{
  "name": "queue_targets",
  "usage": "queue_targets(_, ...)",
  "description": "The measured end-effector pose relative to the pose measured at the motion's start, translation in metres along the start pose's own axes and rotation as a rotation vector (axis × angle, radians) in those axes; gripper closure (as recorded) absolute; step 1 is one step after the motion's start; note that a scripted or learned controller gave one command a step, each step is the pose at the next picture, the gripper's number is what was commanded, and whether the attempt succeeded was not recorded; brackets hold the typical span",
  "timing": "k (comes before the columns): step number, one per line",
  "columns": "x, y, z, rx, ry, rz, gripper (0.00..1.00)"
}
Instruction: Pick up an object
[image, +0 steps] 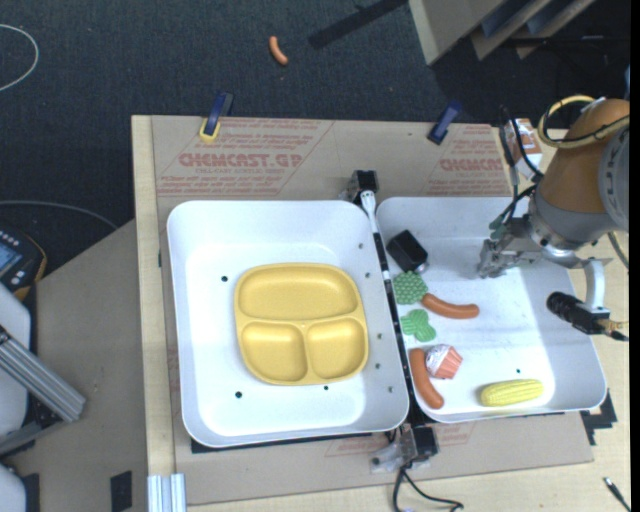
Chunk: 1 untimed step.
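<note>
1. The grey two-finger gripper (497, 258) hovers over the right-hand shallow white bin (520, 222), apparently holding nothing; its opening I cannot tell.
2. Nearest in that bin, an orange toy sausage (451, 308) lies unlifted; the pick remains undone.

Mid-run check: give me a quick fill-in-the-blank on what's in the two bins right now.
1. The yellow divided tray lies in the ____ bin.
2. The corn cob lies in the right bin, near its ____ edge.
3. The tray has ____ compartments.
4. The end effector hangs over the ____ bin.

Missing words: left; front; three; right
</note>
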<state>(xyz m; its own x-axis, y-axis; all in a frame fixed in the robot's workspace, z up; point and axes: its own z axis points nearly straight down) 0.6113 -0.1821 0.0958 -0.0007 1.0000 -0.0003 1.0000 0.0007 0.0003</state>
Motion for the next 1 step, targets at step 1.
queue_targets(1,-0.0095,0.0051,-0.0581,-0.008,-0.003,0.001,1.0)
